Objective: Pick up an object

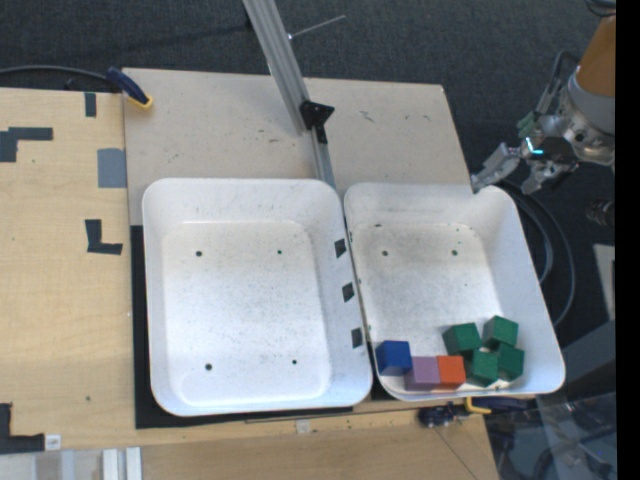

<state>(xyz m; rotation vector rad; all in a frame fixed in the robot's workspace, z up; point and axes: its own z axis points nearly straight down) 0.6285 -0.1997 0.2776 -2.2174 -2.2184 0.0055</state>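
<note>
Dark carpet surrounds the bench (pixel 230 118), which carries two white bins. Left bin (pixel 245 298) lies beside the right bin (pixel 445 268), whose near corner holds seven blocks: four green blocks (pixel 485 350), one blue block (pixel 394 356), one purple block (pixel 426 371), one orange block (pixel 451 369). Well apart, beyond that bin's far right corner, hangs the tool (pixel 522 163), fingers apart, gripping nothing.

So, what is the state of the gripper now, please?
Gripper: open, holding nothing, above the right bin's far corner.
</note>
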